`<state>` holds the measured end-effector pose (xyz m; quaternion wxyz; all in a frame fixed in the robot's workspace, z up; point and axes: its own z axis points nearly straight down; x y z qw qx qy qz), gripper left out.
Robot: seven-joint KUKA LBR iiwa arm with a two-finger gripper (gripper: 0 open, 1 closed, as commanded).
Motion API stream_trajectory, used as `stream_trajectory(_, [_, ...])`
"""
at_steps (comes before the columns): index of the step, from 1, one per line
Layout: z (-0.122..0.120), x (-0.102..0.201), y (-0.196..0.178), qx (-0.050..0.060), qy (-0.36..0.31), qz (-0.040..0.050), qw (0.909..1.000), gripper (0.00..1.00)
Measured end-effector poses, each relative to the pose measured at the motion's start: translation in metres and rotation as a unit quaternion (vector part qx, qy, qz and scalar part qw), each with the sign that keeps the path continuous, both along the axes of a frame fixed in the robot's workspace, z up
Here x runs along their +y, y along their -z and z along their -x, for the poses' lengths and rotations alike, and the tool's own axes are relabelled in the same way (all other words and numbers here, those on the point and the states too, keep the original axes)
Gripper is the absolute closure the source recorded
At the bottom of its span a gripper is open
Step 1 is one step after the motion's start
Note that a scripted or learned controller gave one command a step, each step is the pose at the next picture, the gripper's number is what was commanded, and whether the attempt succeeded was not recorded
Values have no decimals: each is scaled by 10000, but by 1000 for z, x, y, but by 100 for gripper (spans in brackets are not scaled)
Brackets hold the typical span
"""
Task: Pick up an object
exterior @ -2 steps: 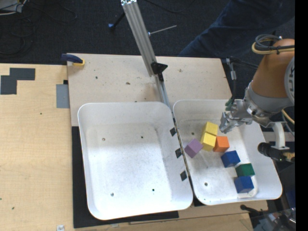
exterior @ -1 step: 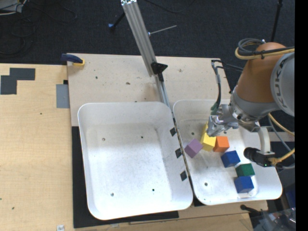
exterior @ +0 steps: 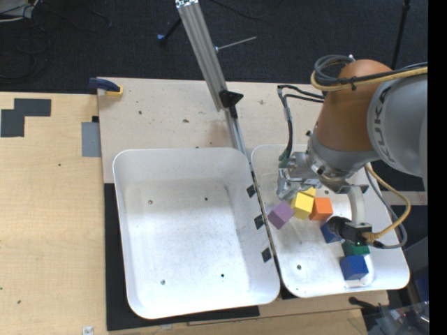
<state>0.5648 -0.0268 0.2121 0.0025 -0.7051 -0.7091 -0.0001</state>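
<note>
the arm (exterior: 391,117) comes in from the right of the view, grey link w/ the orange band (exterior: 349,107) bulging above the wrist. wrist points down and a bit left, metal hardware hanging below it. cables loop over the top of the orange section and trail down the arm's right side (one runs to a black fitting lower down). gripper (exterior: 293,181) sits low under the wrist, mostly hidden by the arm's own bulk, so its tips aren't clear.
</note>
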Motion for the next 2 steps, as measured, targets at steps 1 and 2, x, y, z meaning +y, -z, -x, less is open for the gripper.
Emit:
stream_trajectory(1, [15, 51, 3, 10, 9, 5, 10000, 100])
stream_trajectory(2, [29, 109, -4, 8, 2, 4, 10000, 100])
